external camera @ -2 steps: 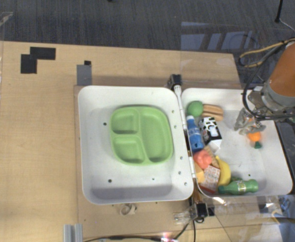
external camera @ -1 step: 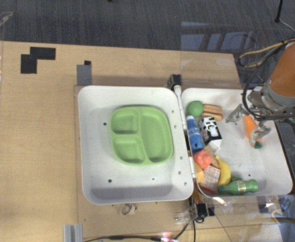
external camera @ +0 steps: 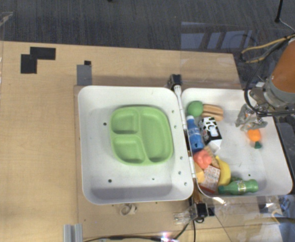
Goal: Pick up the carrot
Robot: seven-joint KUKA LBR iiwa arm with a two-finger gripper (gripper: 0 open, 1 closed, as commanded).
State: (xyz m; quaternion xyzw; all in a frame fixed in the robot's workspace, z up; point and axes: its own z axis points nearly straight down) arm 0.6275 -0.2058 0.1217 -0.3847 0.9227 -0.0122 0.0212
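Lying in the right bin (external camera: 283,180), the carrot (external camera: 255,136) is found just near-right of the gripper (external camera: 249,119), long axis running far-to-near, green tip nearest; finger state cannot be told.

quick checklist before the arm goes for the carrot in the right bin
1. Carrot in sight, lying in the right bin: ok.
2. Bare floor all around the carrot, nothing touching it: ok.
3. Pincer just above-left of the carrot, not on it: ok.
4. Carrot between the pincer's tips: not ok, not grasped.
5. Pile of toys along the bin's left wall, green bottle included, apart from the carrot: ok.
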